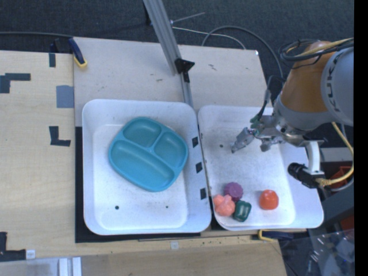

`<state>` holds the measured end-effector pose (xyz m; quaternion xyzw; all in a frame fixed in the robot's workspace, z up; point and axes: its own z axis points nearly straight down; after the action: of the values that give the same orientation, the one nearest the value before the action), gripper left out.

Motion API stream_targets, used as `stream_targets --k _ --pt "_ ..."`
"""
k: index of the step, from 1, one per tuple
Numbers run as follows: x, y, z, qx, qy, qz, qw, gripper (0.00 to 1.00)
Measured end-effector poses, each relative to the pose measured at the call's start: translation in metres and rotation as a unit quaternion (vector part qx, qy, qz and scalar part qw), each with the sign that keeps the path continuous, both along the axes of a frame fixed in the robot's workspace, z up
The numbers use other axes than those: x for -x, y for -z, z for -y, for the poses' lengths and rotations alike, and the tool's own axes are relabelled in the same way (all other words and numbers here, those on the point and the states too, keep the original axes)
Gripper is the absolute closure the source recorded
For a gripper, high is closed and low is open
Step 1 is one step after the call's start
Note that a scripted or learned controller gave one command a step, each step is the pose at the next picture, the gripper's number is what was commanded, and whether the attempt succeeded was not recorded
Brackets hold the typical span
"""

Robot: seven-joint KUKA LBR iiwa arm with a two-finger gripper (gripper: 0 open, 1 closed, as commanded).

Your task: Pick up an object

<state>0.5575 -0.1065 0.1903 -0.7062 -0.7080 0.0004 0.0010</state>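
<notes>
Camera view looks down on a pale wooden bench [34, 154] bearing two white bins, with dark floor beyond. Over the right bin [253, 171] hangs the hand [248, 140], fingers spread apart with nothing between them. Below it, near the bin's front edge, cluster a purple piece [233, 190], an orange piece [223, 204], a green pepper [242, 210] and a red piece [268, 199]. The pepper's long axis runs roughly upright in the picture. Well left of the hand, a blue divided plate [148, 153] lies in the left bin [95, 211].

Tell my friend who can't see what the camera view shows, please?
A grey and orange robot arm reaches in from the right, its gripper above the right white bin, nothing between its fingers. Near that bin's front edge sit four small toys: purple, orange-pink, green and red-orange. The left bin holds a blue divided plate.
</notes>
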Motion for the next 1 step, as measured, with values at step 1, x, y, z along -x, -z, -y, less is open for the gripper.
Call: stream_targets --k 1 --pt "0.0000 -0.0001 0.0001 0.0001 0.000 0.000 1.0000 0.00"
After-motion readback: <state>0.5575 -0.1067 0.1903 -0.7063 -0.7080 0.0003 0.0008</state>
